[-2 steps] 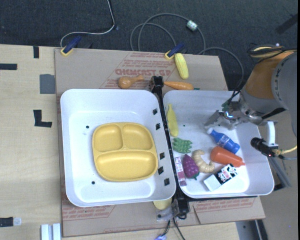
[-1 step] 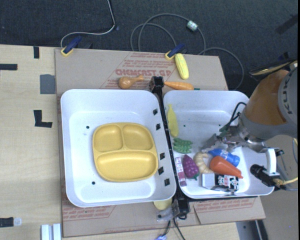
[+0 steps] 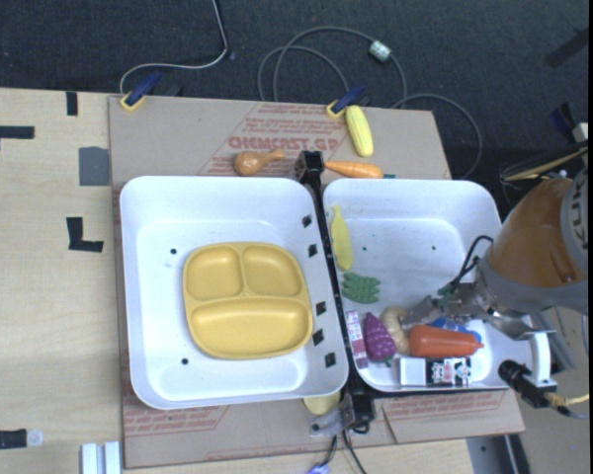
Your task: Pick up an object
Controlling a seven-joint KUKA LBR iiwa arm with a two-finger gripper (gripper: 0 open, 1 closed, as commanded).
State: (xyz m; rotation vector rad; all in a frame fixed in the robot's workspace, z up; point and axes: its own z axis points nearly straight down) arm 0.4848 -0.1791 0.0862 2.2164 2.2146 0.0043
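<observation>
My gripper [image 3: 447, 310] is low over the front right part of the right bin [image 3: 415, 210], reaching in from the right below the arm's orange band [image 3: 539, 240]. Directly under and in front of it lies a red-orange toy vegetable [image 3: 443, 343]. A purple bunch of grapes [image 3: 378, 336] lies to that toy's left, with a small tan piece [image 3: 396, 336] between them. A white box with black print [image 3: 437, 371] rests along the front wall. A green leafy toy [image 3: 361, 286] and a yellow toy [image 3: 341, 241] sit near the bin's left wall. Nothing is visibly held.
The left bin [image 3: 148, 225] holds a yellow divided plate [image 3: 247, 299]. A pink-and-white packet [image 3: 355, 336] leans at the divider. Behind the bins, on cardboard, lie a corn cob [image 3: 359, 131], a carrot [image 3: 354, 170] and a tan toy [image 3: 255, 162]. Cables run across the dark floor behind.
</observation>
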